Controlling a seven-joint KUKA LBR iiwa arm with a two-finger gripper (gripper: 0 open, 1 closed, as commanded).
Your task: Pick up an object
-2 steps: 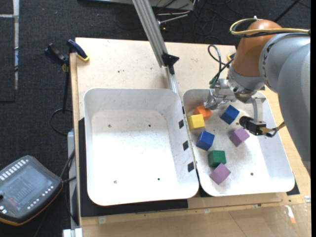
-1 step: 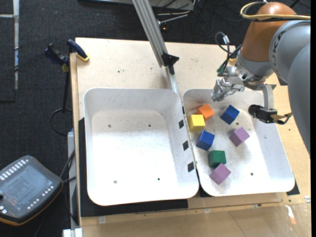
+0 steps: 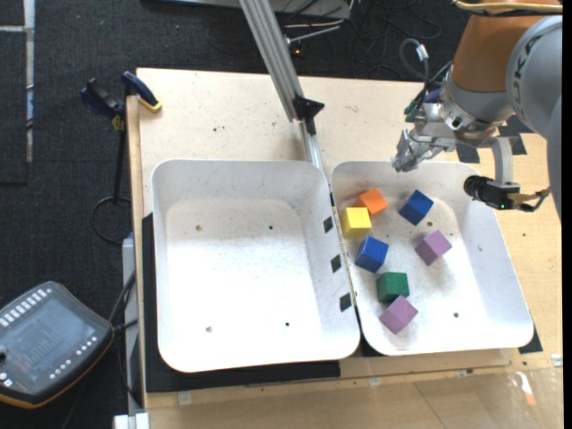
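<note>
Several small cubes lie in the right bin [image 3: 487, 307]: an orange cube [image 3: 373, 202], a yellow cube [image 3: 357, 220], a blue cube [image 3: 416, 207], a second blue cube [image 3: 372, 253], a purple cube [image 3: 433, 247], a green cube [image 3: 392, 286] and a second purple cube [image 3: 399, 314]. My gripper [image 3: 407, 160] hangs above the bin's far edge, up and to the right of the orange cube and just behind the first blue cube. Nothing sits between its fingers, and it touches no cube.
The left bin [image 3: 241, 257] lies beside the right one. A slanted metal rail [image 3: 273, 47] runs from the back down to the gap between the bins. A blue and yellow clamp [image 3: 121, 96] grips the bench's back left corner. A pendant [image 3: 45, 342] rests at lower left.
</note>
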